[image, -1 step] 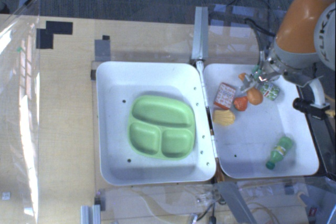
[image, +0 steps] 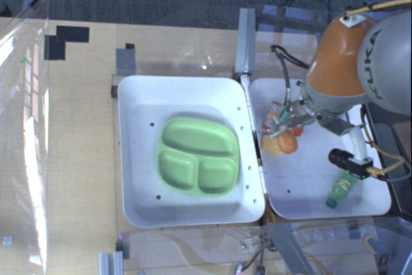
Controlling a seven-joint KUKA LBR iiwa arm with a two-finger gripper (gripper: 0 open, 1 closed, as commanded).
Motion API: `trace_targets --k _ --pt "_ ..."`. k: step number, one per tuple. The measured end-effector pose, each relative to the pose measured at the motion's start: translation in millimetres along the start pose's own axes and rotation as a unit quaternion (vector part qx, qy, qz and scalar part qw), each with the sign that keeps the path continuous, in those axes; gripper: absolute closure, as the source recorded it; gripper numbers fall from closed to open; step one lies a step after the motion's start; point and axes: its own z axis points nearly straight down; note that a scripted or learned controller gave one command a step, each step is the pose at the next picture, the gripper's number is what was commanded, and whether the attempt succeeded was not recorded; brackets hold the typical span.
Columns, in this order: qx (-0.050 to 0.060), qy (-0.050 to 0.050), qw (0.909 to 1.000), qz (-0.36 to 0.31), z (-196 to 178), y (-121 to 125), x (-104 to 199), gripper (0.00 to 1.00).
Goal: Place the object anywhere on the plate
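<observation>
Right now the claw [image: 288, 118] is down in the right bin [image: 322, 199] among the small things, and the green plate [image: 197, 156] waits in the left bin [image: 138, 138].

Whether that claw is spread, pressed together or pinching something, I cannot tell; the arm's orange band [image: 335, 61] and wrist crowd it. Just beside it sits an orange, rounded piece [image: 284, 143], glossy, with a paler tan part on its left, touching reddish and green bits [image: 278, 116] under the claw. Risk here: those pieces lie bunched, so a pick could catch the wrong one or nudge it away. A smooth round piece may also slip out while crossing the wall between the bins. Near the front, a green bottle [image: 340, 189] lies well apart.
</observation>
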Motion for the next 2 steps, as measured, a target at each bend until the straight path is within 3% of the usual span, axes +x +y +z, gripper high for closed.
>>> trace_targets --k 1,2 --pt "0.0 0.0 0.999 -0.044 -0.3 33.3 92.9 1.0" --pt "0.0 0.0 0.999 -0.044 -0.3 33.2 92.7 0.0"
